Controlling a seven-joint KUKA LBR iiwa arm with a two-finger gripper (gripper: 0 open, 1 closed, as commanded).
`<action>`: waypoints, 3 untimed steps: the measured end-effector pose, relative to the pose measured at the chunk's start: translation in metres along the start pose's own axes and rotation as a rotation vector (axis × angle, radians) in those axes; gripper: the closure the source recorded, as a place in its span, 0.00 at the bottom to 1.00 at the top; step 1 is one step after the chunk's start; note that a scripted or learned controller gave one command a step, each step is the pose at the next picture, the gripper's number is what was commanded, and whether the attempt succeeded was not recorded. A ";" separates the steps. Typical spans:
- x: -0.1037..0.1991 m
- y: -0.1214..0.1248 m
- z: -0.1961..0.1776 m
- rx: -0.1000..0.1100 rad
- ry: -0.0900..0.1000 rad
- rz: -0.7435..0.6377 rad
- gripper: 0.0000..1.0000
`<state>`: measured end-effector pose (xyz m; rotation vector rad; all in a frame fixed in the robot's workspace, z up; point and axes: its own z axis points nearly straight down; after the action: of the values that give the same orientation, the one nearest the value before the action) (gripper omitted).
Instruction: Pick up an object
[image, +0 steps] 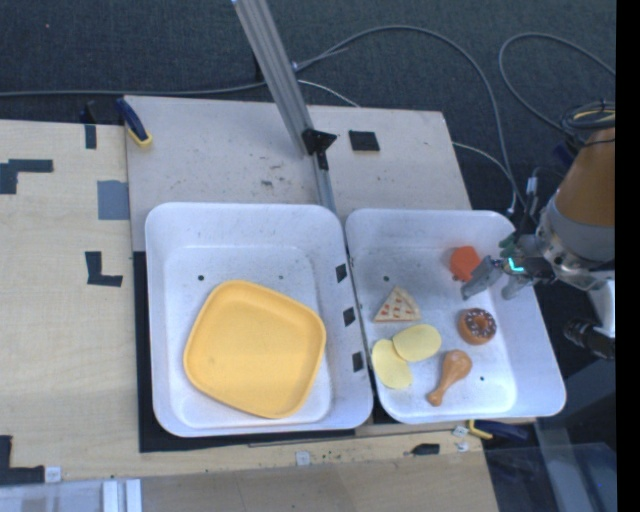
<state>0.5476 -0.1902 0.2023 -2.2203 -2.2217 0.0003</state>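
The right bin (520, 400) holds several toy foods. An orange-red piece (463, 262) lies near its back right, a chocolate donut (478, 326) below it, a chicken drumstick (449, 375) at the front, two pale yellow slices (405, 352) left of that, and a triangular wedge (397, 306) in the middle. My gripper (497, 279) hangs over the right side of this bin, just right of the orange-red piece and above the donut. Its two fingers are spread apart with nothing between them.
The left bin (165, 250) carries a large yellow square plate (255, 347). A metal pole (290, 90) slants over the bench behind the bins. Cables run across the dark floor at the back right.
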 end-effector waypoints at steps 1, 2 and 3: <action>0.000 0.000 0.000 0.000 0.000 0.000 0.00; -0.002 0.006 0.061 0.005 0.001 0.000 0.00; -0.002 0.008 0.095 -0.009 -0.003 0.000 0.00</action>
<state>0.5560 -0.1924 0.1072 -2.2260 -2.2280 -0.0066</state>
